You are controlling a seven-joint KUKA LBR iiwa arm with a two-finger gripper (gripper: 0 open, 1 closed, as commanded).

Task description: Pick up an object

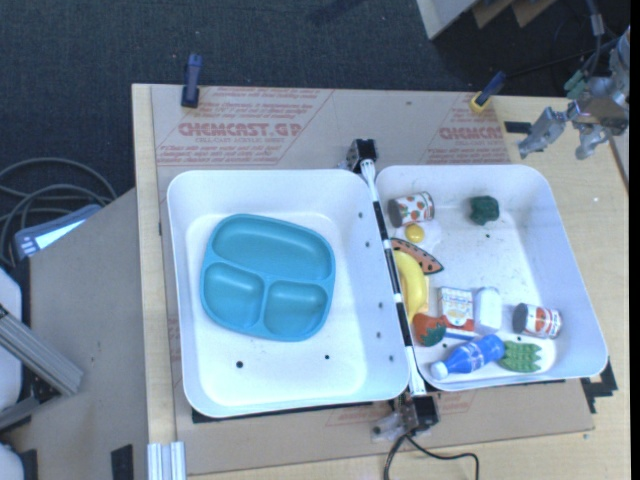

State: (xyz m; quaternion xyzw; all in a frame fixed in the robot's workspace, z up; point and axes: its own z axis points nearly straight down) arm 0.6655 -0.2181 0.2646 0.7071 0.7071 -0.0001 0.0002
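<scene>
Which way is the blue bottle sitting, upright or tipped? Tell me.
Tipped. The blue bottle lies on its side along the right bin's near wall, white cap pointing left.

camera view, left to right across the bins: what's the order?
blue tray → banana → blue bottle → green block → red can → gripper, off past the right bin's far corner.

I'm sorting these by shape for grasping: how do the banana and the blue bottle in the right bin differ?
The banana is yellow, while the blue bottle is blue with a white cap end. The banana is curved and runs along the bin's left wall; the blue bottle is straight and lies slanted near the front wall. The banana lies mid-bin, the blue bottle beside a green item. Both lie flat in the right bin.
</scene>
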